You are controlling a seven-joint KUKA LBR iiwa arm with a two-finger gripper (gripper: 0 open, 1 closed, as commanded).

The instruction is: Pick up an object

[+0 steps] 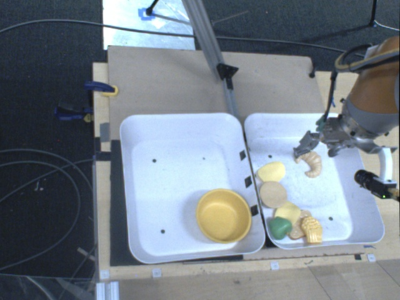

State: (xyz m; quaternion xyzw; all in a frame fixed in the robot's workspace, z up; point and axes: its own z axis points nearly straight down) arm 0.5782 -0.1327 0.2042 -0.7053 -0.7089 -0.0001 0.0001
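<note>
In the right bin (359, 230) lie several toy foods. A tan croissant-shaped piece (310, 163) rests near the bin's middle. A pale yellow piece (271, 172) and a tan round disc (273, 195) sit by the left wall. A yellow piece (288, 212), a green piece (279, 228) and a ridged yellow piece (312, 229) cluster at the front. My gripper (321, 146) hovers just behind and above the croissant piece, its fingers spread open with nothing between them.
The left bin (156, 167) holds a yellow bowl (223, 214) near its front right corner. A slanted grey pole (206, 30) crosses the back of the bench. Blue and yellow clamps (94, 99) grip the bench's left edge.
</note>
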